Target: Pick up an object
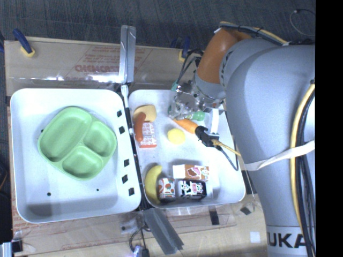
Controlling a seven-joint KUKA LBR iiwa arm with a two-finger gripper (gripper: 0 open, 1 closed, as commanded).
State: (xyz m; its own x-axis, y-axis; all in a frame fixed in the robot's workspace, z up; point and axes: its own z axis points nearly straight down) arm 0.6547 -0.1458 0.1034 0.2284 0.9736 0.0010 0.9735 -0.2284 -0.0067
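The gripper (185, 107) sits low over the far end of the right bin (231, 167), but it reads as a tangle of metal, cables and glints with a touch of green beside it, and I cannot tell whether it is open, closed or gripping anything. What lies directly beneath it is hidden. The arm (268, 116) covers the bin's right wall and much of the bench on that side; its lower part is cut off by the picture's edge, with part of the maker's lettering showing near the bottom.

The arm enters from the right, a broad grey body sloping up to the orange band (217, 55), and then bends down so the wrist points into the bin's far right corner.

An orange carrot (186, 125) lies just beside the gripper, on its near side, next to a yellow ball (176, 136). By the bin's left wall are a yellowish bread-like piece (146, 112) and a red packet (146, 133), touching. At the near end lie a banana (152, 181), two small cartons (182, 189) with a cow-like pattern and a white and orange box (191, 171), bunched together.

The left bin (24, 159) holds a green divided plate (78, 141) with three compartments, lying flat near its middle.
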